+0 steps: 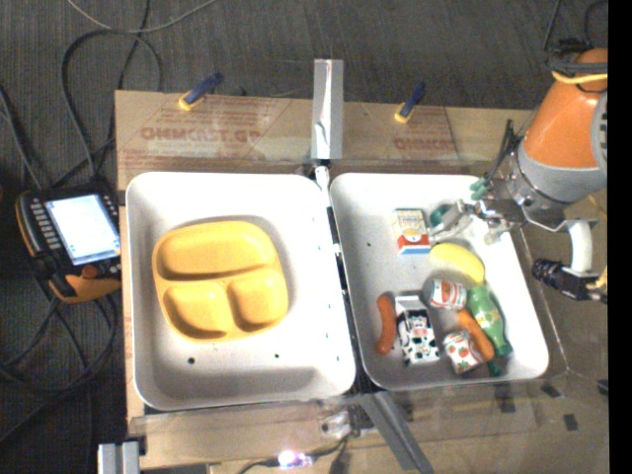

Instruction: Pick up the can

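Note:
The can (445, 292) is small, with a red and white label. It lies on its side in the middle of the right bin (360, 265), just below a yellow lemon (457, 261) and against a green bottle (488, 316). My gripper (449, 219) hangs over the upper part of the right bin, above the lemon and to the right of a small red and white carton (411, 230). It is open and holds nothing. The can sits well below it, apart from it.
The right bin also holds a sausage (384, 324), a cow-patterned carton (418, 336), a strawberry carton (458, 352) and a carrot (479, 336), crowded around the can. A yellow divided tray (222, 276) lies in the left bin (143, 265).

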`<state>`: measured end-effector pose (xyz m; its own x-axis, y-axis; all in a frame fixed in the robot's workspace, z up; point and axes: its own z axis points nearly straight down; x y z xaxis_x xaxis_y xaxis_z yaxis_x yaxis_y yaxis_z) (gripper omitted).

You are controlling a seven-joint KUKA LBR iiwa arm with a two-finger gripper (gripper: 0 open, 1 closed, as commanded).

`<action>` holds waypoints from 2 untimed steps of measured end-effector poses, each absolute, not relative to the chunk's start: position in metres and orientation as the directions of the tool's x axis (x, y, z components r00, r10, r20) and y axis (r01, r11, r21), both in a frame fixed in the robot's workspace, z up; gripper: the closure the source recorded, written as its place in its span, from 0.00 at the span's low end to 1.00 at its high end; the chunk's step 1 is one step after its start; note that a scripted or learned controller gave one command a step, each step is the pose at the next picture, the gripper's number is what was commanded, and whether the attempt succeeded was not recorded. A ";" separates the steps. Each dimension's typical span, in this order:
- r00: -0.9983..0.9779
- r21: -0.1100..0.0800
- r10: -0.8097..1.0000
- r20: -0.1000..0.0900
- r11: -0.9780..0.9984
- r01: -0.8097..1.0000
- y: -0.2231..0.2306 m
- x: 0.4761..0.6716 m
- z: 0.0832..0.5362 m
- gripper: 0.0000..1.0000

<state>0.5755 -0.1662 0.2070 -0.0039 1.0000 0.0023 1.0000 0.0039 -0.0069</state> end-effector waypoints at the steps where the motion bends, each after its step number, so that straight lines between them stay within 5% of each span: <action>1: 0.087 -0.001 0.996 0.001 -0.087 0.996 -0.163 0.542 0.093 0.00; 2: 0.086 -0.006 0.996 0.002 -0.086 0.996 -0.163 0.541 0.099 1.00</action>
<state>0.5410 -0.1632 0.0989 0.0860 0.9963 0.0017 0.9963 -0.0860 -0.0059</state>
